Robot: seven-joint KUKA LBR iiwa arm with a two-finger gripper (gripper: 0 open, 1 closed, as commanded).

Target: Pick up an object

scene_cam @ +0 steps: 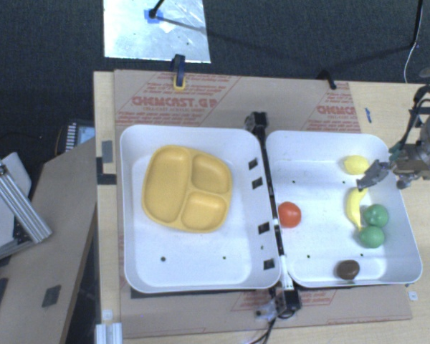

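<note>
Gripper (373,176) sits over the R bin's (308,156) upper right, arm coming in from the view's right edge. Fingers too small and blurred to read: can't tell if spread or closed, and nothing is seen between them.

Nearest candidates: yellow lemon-like piece (356,165), just up-left of the fingertips, and the banana (354,206), just below them. Banana's long axis runs roughly top-to-bottom in the view, slight curve; its upper end is near the tip. Judgement: banana or lemon is the likely target, as both lie beside the tool, w/ the banana needing the jaws set across its short width.

Other items in same bin: two green balls (374,225), touching or nearly so, pressed against the banana's lower right, which could crowd a grasp there. Red-orange ball (289,214) near the bin's L wall, well apart from gripper. Brown lump (347,269) near the front edge.

L bin (140,256) holds a yellow divided plate (187,188), far from tool.
</note>
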